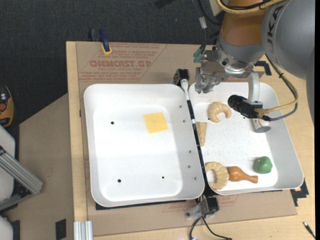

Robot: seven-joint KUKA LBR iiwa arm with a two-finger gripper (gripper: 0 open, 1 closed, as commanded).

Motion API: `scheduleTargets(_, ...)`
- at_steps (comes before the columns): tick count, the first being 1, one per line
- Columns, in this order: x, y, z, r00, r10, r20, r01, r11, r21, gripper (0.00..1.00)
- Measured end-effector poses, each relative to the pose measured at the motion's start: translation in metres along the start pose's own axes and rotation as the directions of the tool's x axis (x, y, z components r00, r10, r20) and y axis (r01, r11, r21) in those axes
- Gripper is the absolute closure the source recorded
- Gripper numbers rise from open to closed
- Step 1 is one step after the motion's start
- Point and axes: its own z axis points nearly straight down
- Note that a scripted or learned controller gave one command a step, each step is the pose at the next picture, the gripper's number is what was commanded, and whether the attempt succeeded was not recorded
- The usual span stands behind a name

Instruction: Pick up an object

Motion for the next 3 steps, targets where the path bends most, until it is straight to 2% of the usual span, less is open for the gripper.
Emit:
scheduleTargets(1,0.076,0.043,0.028,1.000,-0.016,-0.005,0.015,1.000,-0.006,1.00)
scheduleTargets(2,0.013,0.016,0.003,1.000,-0.002,-0.002,0.002,1.000,0.000,1.00)
scheduleTargets(3,0.093,0.027,0.017,1.000,-0.015,-0.005,0.015,1.000,-0.005,1.00)
